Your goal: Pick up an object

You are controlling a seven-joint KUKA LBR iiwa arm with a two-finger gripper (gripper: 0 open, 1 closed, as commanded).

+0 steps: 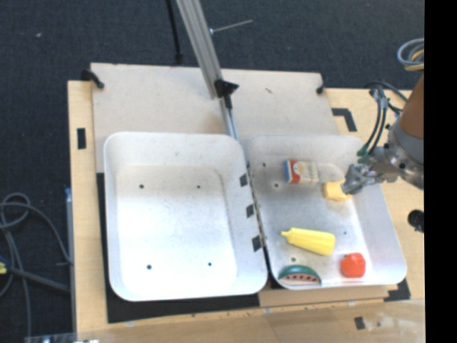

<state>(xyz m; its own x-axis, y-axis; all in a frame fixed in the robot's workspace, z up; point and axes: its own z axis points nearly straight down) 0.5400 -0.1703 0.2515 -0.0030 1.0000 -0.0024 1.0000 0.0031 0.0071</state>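
The right bin point(375, 213) holds several objects. A small box with a red, blue and white label point(301, 171) lies near its back. A pale yellow block point(333, 191) sits just right of it. A yellow bottle-shaped toy point(309, 240) lies in the middle. A red-orange round piece point(353, 265) rests at the front right, and a watermelon slice toy point(299, 275) leans on the front rim. My gripper point(355, 181) hangs low over the bin's right side, its tips right beside the yellow block.
The left bin point(175, 213) stands beside the right one. A slanted metal pole point(202, 41) rises from behind the bins. Cables point(378, 116) trail by the arm at the right. Bare wooden bench surrounds both bins.
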